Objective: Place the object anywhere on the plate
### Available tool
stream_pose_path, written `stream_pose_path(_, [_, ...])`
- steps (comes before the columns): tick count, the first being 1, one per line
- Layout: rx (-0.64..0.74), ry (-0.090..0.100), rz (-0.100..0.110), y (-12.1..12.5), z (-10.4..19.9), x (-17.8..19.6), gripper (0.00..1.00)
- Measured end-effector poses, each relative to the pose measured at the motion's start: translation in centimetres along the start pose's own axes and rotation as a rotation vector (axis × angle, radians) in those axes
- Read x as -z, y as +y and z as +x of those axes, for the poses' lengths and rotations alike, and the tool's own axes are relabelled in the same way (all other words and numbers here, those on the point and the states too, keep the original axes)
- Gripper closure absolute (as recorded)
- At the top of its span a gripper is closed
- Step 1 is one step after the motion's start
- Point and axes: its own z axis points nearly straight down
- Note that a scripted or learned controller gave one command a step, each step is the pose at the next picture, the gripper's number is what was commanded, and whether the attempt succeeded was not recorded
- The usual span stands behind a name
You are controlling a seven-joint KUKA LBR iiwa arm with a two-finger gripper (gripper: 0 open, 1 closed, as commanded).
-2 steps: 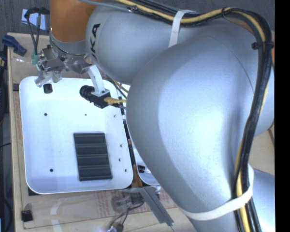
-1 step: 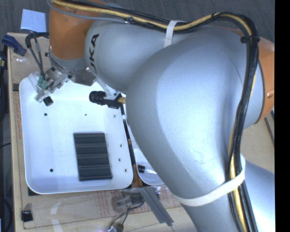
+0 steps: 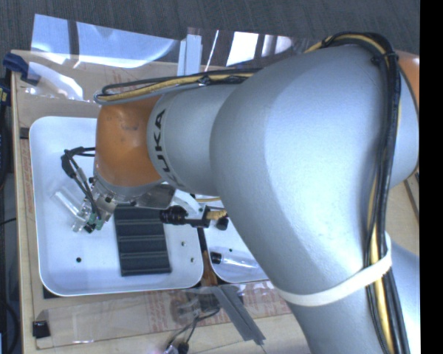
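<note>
The dark ribbed block (image 3: 142, 238) lies flat near the left bin's (image 3: 44, 198) front edge. Just behind it, the gripper (image 3: 85, 216) hangs low over the bin floor, likely reaching to pick; its grasp is unreadable.

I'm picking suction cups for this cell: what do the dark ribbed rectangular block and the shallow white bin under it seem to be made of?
The dark ribbed rectangular block looks like matte rubber or moulded plastic: charcoal grey, little shine, with crosswise grooves. Which of the two is unclear. The shallow white bin looks like smooth, slightly glossy plastic, judging by its rounded corners and soft light reflections.
</note>
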Motion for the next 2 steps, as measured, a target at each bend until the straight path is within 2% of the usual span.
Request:
stream_pose_path(1, [-0.123, 0.003, -0.002, -4.0, -3.5, 0.1, 1.0])
stream_pose_path(2, [-0.702, 0.002, 0.001, -5.3, 0.6, 0.6, 1.0])
